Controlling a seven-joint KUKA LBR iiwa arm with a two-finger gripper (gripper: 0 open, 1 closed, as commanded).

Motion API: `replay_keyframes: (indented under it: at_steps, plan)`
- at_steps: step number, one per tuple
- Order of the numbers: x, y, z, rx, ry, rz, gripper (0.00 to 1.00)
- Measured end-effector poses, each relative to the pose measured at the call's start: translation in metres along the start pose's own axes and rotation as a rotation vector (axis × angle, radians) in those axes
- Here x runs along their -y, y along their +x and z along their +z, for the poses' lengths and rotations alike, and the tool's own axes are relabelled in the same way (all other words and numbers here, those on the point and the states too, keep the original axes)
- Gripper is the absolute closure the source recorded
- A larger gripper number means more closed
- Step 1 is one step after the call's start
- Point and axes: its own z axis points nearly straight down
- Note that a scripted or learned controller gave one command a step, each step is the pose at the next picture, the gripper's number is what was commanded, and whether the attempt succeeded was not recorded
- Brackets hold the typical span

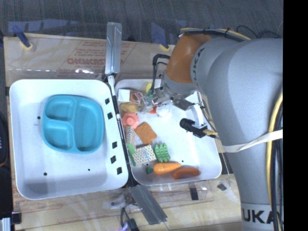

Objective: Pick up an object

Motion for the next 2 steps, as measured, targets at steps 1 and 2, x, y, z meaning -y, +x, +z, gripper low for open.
replay_keyframes:
  at_steps: [1, 2]
  plan:
    - [-0.0082, -0.0056, 0.0019, -0.010, 0.026, -0.054, 0.00]
    - [-0.0083, -0.0030, 0.0014, 0.002, 0.026, -0.101, 0.00]
